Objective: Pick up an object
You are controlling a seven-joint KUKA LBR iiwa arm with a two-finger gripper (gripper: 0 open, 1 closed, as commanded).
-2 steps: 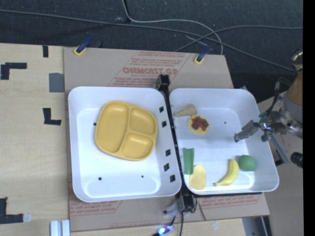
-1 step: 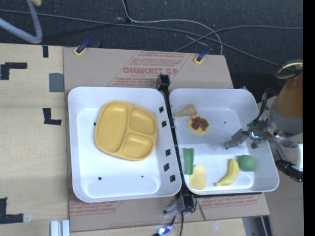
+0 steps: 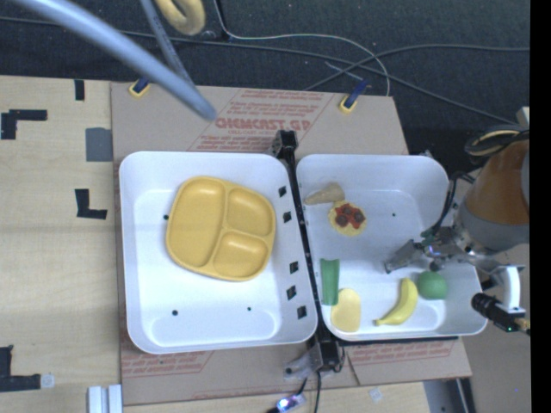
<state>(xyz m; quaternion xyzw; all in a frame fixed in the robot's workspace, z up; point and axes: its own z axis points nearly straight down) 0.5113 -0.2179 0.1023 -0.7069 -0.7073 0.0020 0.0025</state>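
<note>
In the right bin [image 3: 379, 166], near its right wall: gripper [image 3: 419, 259] low over the floor, metal fingers angled left. Whether they are spread or pressed together, cannot tell. Nothing visible between them. Closest candidates: green block [image 3: 433, 285] just below, banana [image 3: 398, 304] beside it. Yellow divided plate [image 3: 221, 228] sits in the left bin [image 3: 138, 231]. Risk: banana and block lie nearly touching, so a descent may nudge one, or close on the gap between them.
</note>
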